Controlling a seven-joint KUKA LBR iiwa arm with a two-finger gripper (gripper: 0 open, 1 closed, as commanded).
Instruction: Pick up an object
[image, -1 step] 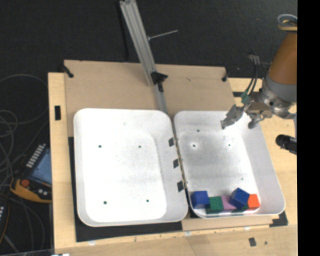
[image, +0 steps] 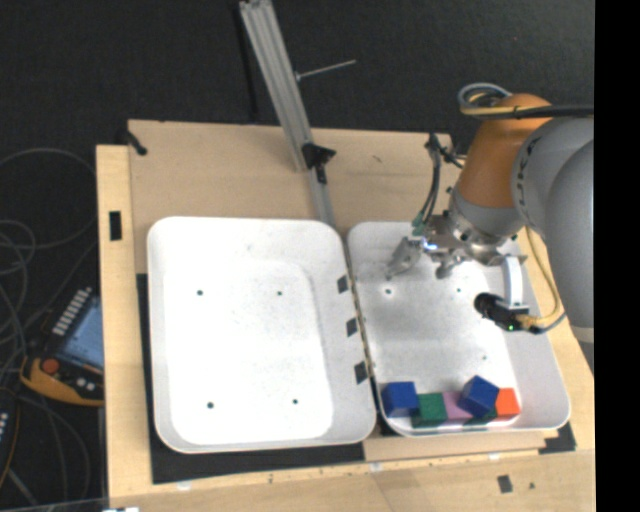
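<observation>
The wooden bench (image: 240, 160) carries two shallow white plastic bins side by side. At the far left, off the bench edge, a handheld pendant with an orange rim and a dark screen (image: 68, 345) lies among black cables.

The left white bin (image: 170, 300) occupies the left half of the bench. A slanted grey metal rail (image: 285, 95) runs from the top of the view down to the gap between the two bins.

The right white bin (image: 372, 250) contains a group of small blocks along its near wall. From left to right these are: a blue cube (image: 400, 397), a green cube (image: 431, 408) just beside it, a flat pink block (image: 456, 409), a second blue cube (image: 480, 395) and an orange block (image: 507, 402) touching that blue cube.

The grey arm with the orange band (image: 495, 165) reaches in from the right. Its two-finger gripper (image: 426, 258) hangs over the far part of the right bin, well apart from the blocks. The fingers appear spread, with nothing between them.
</observation>
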